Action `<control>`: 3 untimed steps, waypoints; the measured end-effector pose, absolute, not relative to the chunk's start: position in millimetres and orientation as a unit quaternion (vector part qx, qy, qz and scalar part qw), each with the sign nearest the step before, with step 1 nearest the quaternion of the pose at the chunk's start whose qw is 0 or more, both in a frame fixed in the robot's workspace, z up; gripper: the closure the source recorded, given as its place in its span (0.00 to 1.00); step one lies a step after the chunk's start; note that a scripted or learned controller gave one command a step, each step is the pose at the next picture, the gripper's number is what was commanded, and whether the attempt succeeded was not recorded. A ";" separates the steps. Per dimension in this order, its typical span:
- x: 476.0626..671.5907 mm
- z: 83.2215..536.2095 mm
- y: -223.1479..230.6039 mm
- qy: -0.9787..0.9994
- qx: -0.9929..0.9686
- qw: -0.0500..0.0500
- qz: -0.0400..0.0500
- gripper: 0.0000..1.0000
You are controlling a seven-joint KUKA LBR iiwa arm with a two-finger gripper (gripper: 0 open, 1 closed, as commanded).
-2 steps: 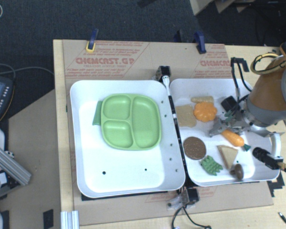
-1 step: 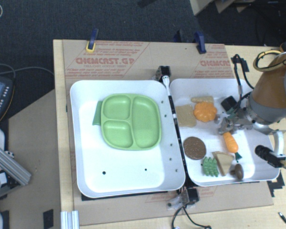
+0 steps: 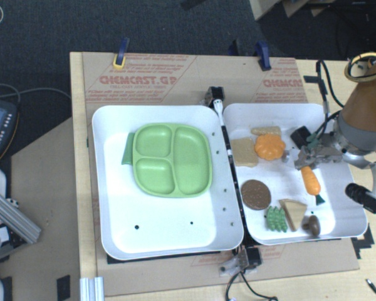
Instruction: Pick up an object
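Right above the carrot (image 3: 310, 181), the gripper (image 3: 312, 158) is hanging; its grip is too hidden to tell.

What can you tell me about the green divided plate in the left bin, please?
The green divided plate looks like matte pale-green plastic, a rounded square with three compartments: two smaller ones on its left side and one long one on its right. It lies flat, right side up, in the upper middle of the left bin, with nothing on it.

The bench (image 3: 175, 74), covered with printed cardboard, bears the left bin (image 3: 113, 187) and right bin (image 3: 338, 212) side by side.
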State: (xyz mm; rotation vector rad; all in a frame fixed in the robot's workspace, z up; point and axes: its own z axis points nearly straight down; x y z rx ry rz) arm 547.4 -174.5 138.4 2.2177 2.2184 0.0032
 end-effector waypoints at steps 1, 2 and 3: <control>542.0 183.8 -176.8 0.707 0.707 0.003 0.001 1.00; 543.3 227.8 -177.1 0.708 0.707 0.003 0.001 1.00; 547.4 217.8 -120.6 0.709 0.705 -0.001 0.000 1.00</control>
